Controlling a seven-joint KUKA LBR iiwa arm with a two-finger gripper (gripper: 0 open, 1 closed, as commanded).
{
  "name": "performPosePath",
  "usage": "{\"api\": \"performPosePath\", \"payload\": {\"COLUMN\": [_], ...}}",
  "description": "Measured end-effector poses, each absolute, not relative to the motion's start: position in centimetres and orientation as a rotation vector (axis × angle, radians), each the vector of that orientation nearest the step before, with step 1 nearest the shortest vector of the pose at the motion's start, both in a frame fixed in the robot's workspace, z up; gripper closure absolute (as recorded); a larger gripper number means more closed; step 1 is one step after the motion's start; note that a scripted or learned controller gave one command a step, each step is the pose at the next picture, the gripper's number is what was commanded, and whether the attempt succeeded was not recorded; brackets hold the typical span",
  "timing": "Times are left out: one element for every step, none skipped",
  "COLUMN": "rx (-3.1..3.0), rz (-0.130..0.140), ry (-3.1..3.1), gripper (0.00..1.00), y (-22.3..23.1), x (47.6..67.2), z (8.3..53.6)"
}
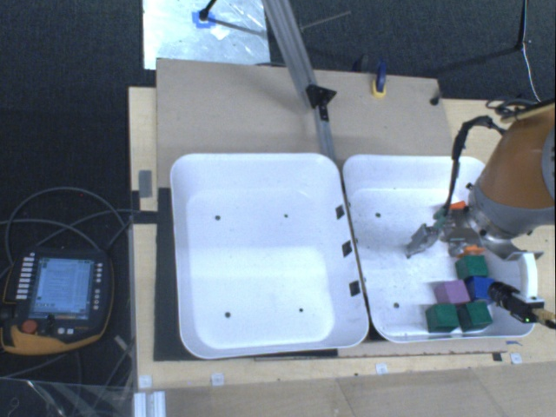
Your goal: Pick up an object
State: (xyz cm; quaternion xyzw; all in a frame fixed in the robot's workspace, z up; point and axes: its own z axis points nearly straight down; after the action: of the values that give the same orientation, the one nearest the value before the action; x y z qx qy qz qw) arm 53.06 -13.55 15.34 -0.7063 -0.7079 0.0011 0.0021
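Several small blocks lie in the near right corner of the right bin [382, 181]: a green block [473, 267] with an orange piece [473, 250] just behind it, a blue block [481, 286], a purple block [452, 293], a green block [441, 318] and a dark green block [476, 315]. My gripper [416, 244] hangs low over the bin floor, left of the cluster and apart from every block. Nothing shows in it. The arm's orange band [519, 172] is above the bin's right side.
The left bin [187, 233] sits beside the right one, with black clips on the shared wall [347, 248]. A slanted metal pole [295, 46] rises behind the bins. A teach pendant [59, 298] with cables lies at the left on the floor.
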Motion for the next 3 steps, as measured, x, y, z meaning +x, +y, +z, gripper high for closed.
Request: {"api": "performPosePath", "payload": {"rx": [-2.217, -2.218, -2.218], "rz": [0.003, 0.001, -0.004], "ry": [-2.221, -2.223, -2.228], "gripper": [0.00, 0.00, 1.00], "y": [-13.9, -13.9, -13.9], "x": [52.4, 52.4, 52.5], "z": [10.8, 8.9, 10.1]}}
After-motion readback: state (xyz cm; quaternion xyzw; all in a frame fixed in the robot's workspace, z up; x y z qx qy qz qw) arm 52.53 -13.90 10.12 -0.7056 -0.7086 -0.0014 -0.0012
